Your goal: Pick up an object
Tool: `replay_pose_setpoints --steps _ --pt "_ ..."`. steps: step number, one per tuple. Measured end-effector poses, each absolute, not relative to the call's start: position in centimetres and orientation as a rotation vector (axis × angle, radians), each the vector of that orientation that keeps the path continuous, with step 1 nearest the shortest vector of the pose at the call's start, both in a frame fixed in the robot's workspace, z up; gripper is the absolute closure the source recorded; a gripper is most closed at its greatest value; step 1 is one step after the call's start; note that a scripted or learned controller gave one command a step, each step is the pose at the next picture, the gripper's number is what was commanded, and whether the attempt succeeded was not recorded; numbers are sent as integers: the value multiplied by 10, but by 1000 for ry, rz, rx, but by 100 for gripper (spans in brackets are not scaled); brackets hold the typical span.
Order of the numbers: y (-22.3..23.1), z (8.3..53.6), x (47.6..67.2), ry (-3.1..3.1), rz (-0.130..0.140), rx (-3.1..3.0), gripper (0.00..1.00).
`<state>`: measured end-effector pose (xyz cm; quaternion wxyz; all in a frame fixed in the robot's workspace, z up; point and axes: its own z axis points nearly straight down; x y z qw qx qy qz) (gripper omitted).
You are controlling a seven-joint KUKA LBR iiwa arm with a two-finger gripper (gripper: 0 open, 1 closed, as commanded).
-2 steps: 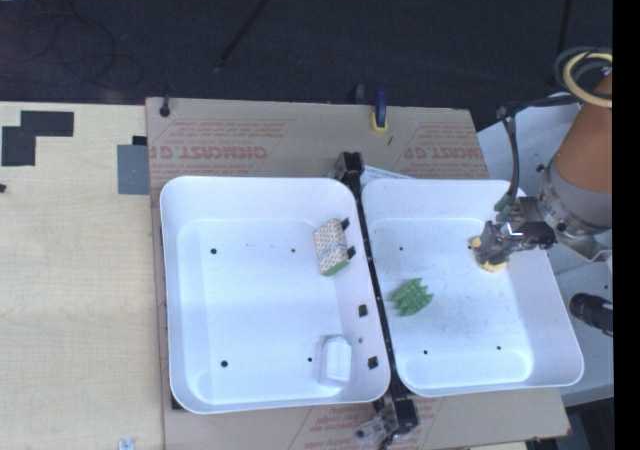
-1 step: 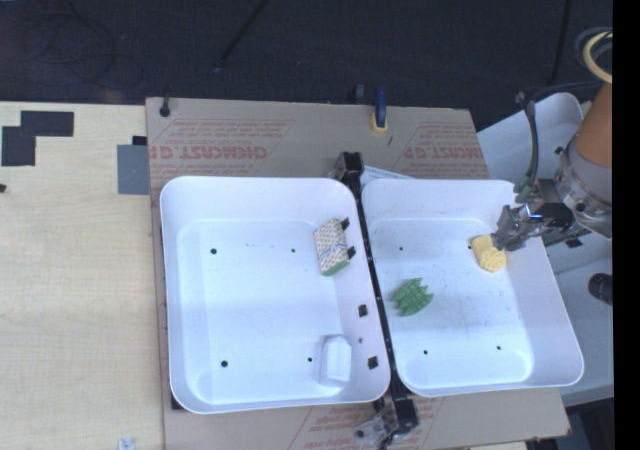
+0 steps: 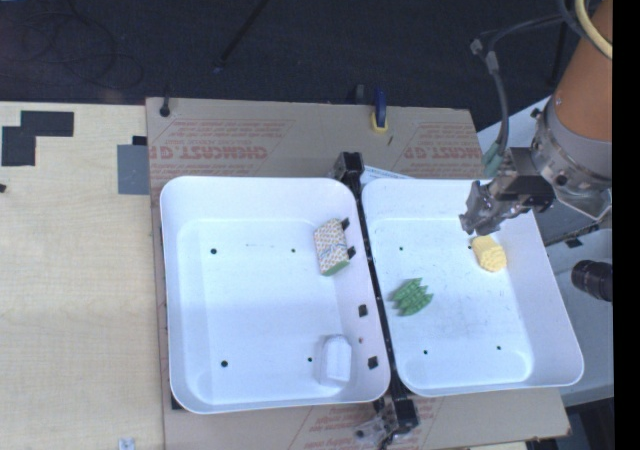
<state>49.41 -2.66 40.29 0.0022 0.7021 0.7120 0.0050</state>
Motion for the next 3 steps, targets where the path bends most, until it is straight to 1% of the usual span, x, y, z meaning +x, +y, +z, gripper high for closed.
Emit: replay_pose_setpoints --steps 1,2,3 --pt "-50 283 475 2227 -17 2232 100" --pt "19 335 476 2231 3 2213 100" --pt "-23 237 473 2222 -17 2233 100"
